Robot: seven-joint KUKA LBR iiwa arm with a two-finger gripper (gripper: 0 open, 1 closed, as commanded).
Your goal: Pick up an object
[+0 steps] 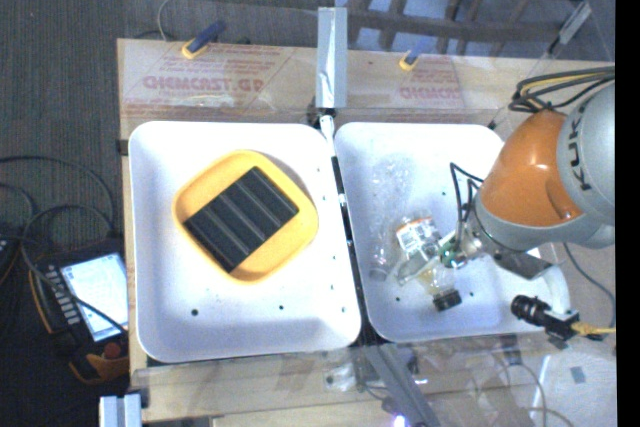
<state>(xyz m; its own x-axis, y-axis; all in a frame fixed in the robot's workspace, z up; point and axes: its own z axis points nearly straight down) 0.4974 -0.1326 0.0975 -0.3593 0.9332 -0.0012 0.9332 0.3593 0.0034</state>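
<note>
My arm (pixel 545 180) reads "KU", the bench board (pixel 200 83) "CHEMCAST GP"; two bins, one yellow dish (pixel 246 215); my pincer's (pixel 440 255) state I cannot tell.

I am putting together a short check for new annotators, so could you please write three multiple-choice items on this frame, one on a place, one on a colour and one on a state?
1. Where does the yellow object with the dark ribbed top lie?
A. In the left bin
B. In the right bin
C. On the floor

2. What colour is the band above the arm's wrist?
A. Blue
B. Orange
C. Green

3. Where is the end effector at this moment?
A. Over the left bin
B. Outside both bins
C. Low in the right bin, among small clear items

Answers:
1 A: it rests on the white floor of the left bin.
2 B: the rounded band is plainly orange.
3 C: it sits over the right bin beside the clear clutter.
</note>
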